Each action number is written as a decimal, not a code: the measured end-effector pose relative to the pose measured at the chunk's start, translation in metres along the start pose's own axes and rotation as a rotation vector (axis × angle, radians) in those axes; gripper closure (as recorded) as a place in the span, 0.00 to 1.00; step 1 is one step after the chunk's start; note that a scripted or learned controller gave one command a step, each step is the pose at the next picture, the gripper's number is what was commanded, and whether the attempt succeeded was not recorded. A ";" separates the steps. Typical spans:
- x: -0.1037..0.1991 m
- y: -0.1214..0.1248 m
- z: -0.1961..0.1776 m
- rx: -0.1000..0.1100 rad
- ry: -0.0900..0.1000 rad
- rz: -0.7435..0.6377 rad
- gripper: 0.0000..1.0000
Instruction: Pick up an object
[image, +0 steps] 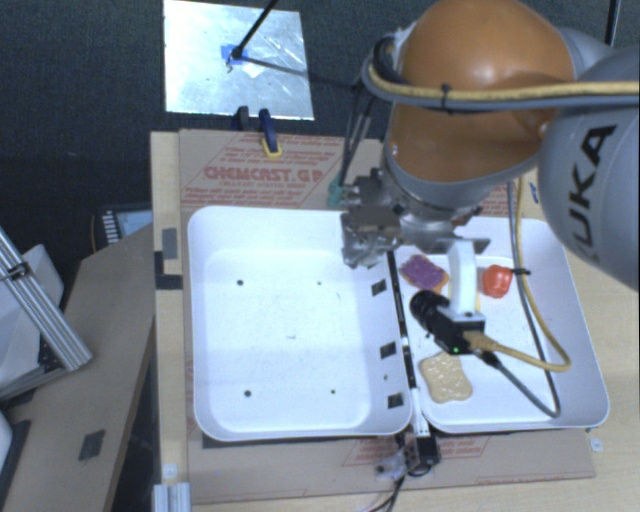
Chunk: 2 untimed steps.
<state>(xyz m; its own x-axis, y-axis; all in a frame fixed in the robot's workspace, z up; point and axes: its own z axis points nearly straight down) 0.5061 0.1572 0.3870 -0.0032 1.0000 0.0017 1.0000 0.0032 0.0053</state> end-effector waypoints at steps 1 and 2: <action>0.011 -0.019 -0.146 -0.014 0.006 -0.003 1.00; 0.052 -0.019 -0.149 0.002 0.001 -0.004 1.00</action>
